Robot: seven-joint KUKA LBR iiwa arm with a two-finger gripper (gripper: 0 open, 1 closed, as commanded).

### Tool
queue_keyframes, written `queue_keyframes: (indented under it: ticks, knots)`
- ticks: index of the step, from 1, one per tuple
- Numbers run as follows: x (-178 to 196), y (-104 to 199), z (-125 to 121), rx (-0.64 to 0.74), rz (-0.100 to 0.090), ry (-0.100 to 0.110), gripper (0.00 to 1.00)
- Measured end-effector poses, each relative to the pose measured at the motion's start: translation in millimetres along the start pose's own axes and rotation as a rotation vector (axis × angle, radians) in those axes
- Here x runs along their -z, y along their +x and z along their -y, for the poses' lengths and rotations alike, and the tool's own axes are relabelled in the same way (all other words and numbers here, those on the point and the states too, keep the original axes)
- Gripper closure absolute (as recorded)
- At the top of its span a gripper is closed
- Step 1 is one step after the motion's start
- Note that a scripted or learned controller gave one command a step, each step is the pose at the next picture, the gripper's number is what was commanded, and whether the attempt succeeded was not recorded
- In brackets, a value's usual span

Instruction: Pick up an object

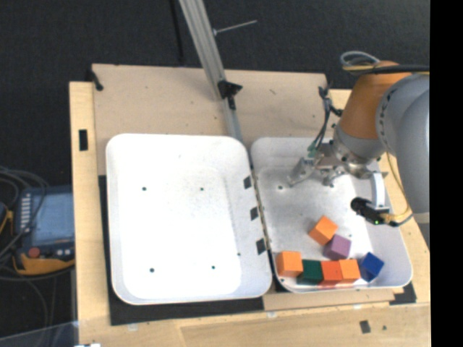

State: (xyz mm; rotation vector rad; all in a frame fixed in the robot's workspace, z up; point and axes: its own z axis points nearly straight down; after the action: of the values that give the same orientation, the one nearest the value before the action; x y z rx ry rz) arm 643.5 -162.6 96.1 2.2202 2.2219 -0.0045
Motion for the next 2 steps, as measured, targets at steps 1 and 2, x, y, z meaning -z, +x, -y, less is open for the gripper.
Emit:
queue_keyframes:
  ticks: [1, 2]
  knots:
    - [13, -1, -1, -0.001, 0.000, -0.006, 1.00]
    - [76, 4, -1, 0.002, -0.001, -0.009, 1.00]
